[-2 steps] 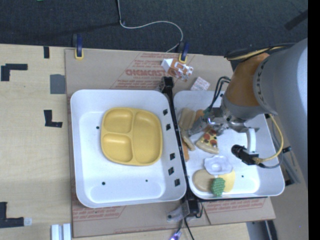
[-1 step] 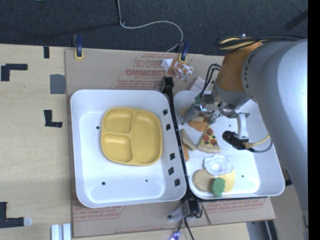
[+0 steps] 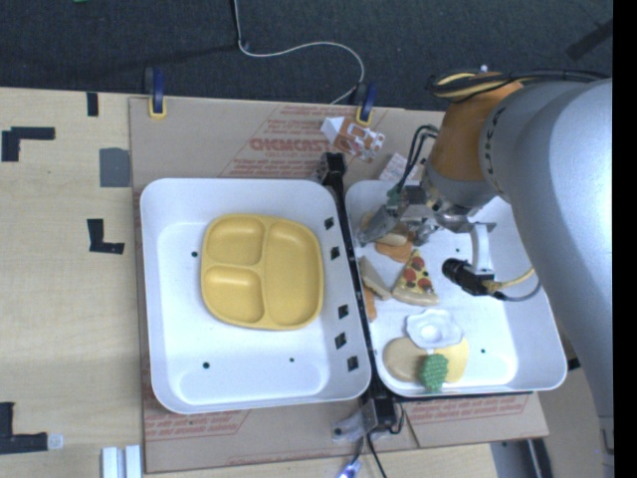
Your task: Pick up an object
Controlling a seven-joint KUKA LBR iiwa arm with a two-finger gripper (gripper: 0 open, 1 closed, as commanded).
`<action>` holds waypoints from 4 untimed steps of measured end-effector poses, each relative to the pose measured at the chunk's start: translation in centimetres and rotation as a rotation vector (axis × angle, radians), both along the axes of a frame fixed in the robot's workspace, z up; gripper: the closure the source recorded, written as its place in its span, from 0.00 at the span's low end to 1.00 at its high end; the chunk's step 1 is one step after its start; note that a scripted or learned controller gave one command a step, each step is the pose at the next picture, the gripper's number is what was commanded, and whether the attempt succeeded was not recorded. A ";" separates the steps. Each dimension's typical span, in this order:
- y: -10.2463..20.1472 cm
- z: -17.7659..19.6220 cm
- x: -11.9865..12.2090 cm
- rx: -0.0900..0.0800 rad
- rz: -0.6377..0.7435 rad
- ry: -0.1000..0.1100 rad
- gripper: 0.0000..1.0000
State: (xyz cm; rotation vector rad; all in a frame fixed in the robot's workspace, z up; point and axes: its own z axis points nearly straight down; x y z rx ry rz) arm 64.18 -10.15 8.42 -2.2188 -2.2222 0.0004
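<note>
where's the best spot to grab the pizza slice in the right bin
Probably across the pizza slice at its wide crust end, coming straight down. It lies flat on the right bin, and the fried egg sits close below it, so a side approach looks crowded.

Left of my claw (image 3: 383, 225), red print runs along the cardboard sheet (image 3: 261, 139) under the bins; its letters are too blurred for me to read. A small printed card (image 3: 354, 138) just above my claw carries marks I cannot make out either.
</note>
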 end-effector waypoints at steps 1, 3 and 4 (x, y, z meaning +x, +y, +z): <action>0.4 0.0 0.0 -0.001 -0.001 0.000 0.00; 0.7 0.0 0.4 0.000 -0.001 0.000 0.00; 0.8 0.9 0.4 0.001 0.000 0.001 1.00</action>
